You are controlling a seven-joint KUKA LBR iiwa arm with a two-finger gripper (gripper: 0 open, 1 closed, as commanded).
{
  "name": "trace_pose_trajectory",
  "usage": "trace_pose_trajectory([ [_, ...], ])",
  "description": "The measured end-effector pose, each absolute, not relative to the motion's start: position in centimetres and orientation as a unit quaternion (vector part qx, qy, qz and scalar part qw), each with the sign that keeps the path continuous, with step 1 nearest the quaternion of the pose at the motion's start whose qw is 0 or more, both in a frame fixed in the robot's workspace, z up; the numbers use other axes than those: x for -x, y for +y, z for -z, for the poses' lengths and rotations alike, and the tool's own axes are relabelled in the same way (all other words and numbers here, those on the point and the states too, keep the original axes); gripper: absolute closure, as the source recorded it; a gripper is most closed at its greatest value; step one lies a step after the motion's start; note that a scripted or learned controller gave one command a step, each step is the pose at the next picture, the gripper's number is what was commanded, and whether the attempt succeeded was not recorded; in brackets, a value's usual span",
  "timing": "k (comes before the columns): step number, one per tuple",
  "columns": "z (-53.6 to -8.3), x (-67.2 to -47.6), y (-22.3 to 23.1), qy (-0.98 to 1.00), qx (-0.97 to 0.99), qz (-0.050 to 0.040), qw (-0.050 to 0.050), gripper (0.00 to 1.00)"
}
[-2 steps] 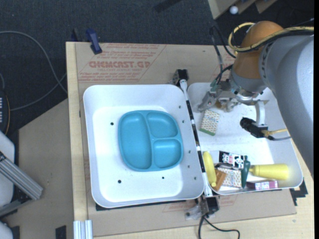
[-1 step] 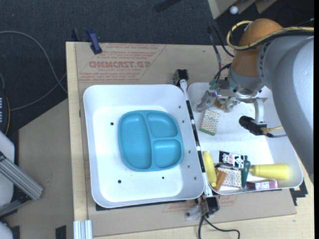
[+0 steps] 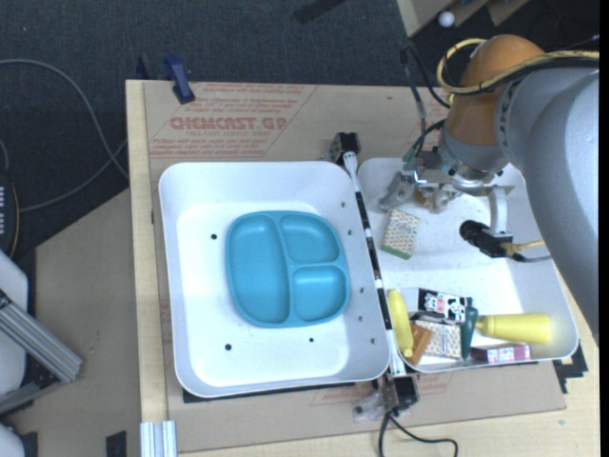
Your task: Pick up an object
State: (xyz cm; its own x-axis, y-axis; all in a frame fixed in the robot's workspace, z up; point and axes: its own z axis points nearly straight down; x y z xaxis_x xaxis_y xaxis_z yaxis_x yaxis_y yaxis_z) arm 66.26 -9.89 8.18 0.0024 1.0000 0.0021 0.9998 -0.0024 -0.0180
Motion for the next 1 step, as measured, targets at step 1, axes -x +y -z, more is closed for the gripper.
trace_pose_trajectory([
  [1,-8.23,-66.27,-9.39,-0.706,0.708,-0.0064,0.006,0.0],
])
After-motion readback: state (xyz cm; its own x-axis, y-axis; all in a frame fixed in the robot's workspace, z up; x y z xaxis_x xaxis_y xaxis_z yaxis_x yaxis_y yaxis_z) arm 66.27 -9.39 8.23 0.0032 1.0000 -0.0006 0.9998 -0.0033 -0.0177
